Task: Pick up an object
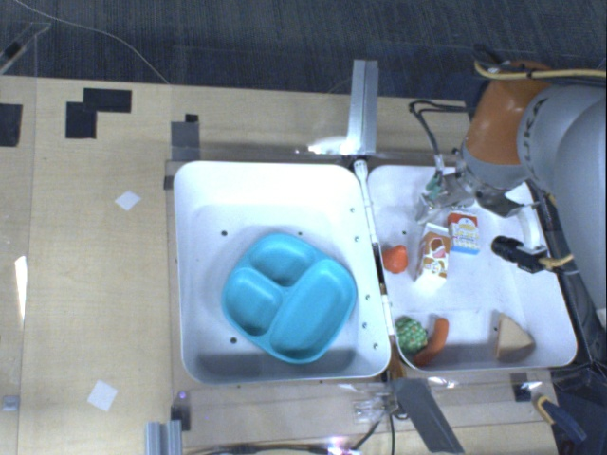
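Over right bin (560,335): claw (438,195) state unclear, above carton (434,254); descend centred, straddle carton's narrow sides.

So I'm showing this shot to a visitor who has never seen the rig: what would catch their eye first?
Most likely the blue divided plate, large and bright in the middle of the left bin. Next the grey arm with its orange band coming in from the upper right, its pincer low over the right bin. There small things lie scattered: cartons beside an orange piece, and a green item at the near edge.
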